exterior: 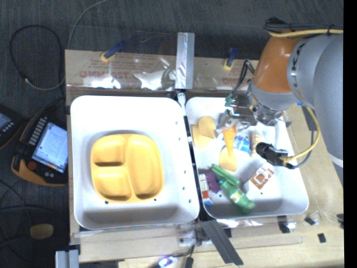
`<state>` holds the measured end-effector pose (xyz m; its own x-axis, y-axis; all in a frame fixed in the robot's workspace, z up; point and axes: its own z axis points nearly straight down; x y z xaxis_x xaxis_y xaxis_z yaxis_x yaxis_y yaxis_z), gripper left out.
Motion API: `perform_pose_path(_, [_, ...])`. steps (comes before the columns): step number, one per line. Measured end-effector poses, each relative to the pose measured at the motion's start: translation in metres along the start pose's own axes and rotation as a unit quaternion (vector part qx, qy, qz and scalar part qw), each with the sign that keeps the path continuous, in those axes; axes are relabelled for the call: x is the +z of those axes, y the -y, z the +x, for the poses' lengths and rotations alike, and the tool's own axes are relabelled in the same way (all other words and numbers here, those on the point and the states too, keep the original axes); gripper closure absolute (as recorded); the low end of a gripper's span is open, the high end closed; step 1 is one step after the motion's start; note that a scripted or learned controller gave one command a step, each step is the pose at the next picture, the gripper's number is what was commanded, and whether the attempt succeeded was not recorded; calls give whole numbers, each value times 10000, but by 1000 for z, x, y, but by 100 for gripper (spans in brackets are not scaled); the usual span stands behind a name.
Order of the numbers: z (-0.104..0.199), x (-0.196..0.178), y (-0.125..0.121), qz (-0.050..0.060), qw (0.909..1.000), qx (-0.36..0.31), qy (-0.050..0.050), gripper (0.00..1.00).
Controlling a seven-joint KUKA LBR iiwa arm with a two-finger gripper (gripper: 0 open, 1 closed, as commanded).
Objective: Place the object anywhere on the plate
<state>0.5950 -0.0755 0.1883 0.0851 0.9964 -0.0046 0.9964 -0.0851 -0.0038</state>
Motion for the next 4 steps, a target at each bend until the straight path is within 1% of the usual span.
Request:
perform_pose_path(1, [84,5,28,-2,9983,-588,-21,100])
perform_pose_path(2, [167,5,47,-5,9905,-1376,-19,100])
perform_pose_path(3, [226,69,30,-20,9626,-2709,0,100])
perform_pose_path(4, [224,68,28,-44,9629,-2699,12,0])
